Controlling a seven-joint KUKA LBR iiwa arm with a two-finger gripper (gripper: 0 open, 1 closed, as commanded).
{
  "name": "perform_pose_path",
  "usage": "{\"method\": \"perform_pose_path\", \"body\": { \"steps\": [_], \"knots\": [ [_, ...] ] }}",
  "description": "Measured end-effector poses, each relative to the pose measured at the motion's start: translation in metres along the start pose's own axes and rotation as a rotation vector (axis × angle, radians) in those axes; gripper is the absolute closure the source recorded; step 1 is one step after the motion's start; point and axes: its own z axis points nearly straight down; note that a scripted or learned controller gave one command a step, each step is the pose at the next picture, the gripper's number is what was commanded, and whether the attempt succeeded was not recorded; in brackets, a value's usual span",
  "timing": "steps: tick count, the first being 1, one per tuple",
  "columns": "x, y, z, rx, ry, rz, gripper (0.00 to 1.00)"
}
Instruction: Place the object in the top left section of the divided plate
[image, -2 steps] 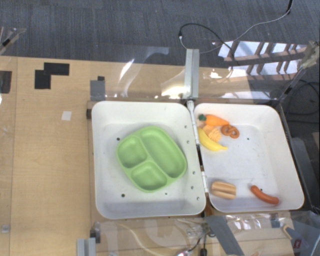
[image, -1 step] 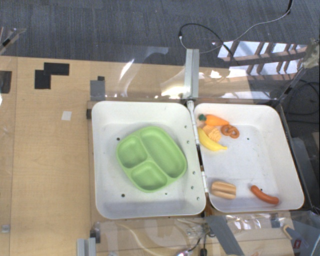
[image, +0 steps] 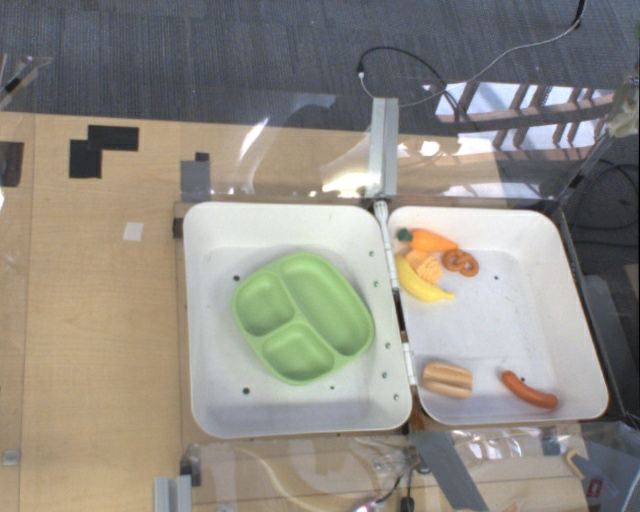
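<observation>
Sitting in left bin (image: 205, 400): green divided plate (image: 303, 317), tilted, three sections.
Lying in right bin (image: 560, 300): carrot (image: 432, 240), banana (image: 420, 283), pretzel (image: 461, 263), hot dog (image: 447, 379), sausage (image: 528, 390).
Writing: none is reading clearly.
Pincer: cannot tell its state.

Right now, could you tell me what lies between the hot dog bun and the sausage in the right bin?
In the camera view, only bare white bin floor separates the hot dog bun from the sausage.
</observation>
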Motion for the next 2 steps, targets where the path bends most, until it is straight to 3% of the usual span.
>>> {"method": "perform_pose_path", "body": {
  "steps": [1,2],
  "knots": [
    [0.004,-0.001,0.001,0.002,0.000,0.160,1.00],
    [0.006,0.000,-0.011,-0.004,-0.001,0.152,1.00]
  ]
}}
